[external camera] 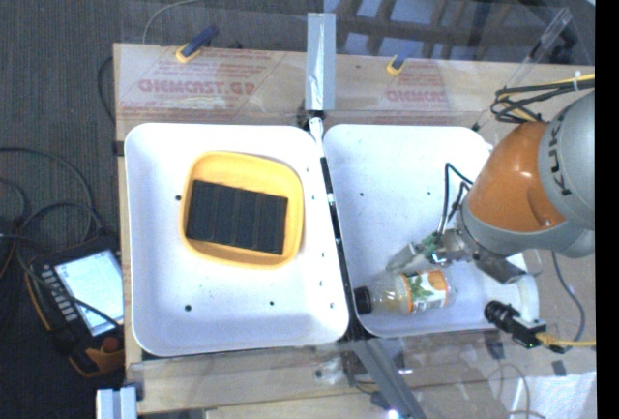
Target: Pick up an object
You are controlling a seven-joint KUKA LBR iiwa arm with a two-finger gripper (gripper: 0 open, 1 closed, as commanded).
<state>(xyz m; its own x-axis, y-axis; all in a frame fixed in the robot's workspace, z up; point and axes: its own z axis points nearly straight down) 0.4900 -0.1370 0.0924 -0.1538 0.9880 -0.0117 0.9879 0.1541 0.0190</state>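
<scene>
Reaching down into the right bin (387, 165), the hand (435, 251) hangs just above a plastic bottle (406, 292).
I cannot tell the hand's state; the bottle lies on its side just below it, cap pointing left.

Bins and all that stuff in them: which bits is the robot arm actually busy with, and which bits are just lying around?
For the job:
- gripper, low in the right bin
- clear plastic bottle with a dark cap, lying on its side just below the gripper

Just lying about:
- yellow tray with a black pad, in the left bin
- tablet on the floor
</scene>
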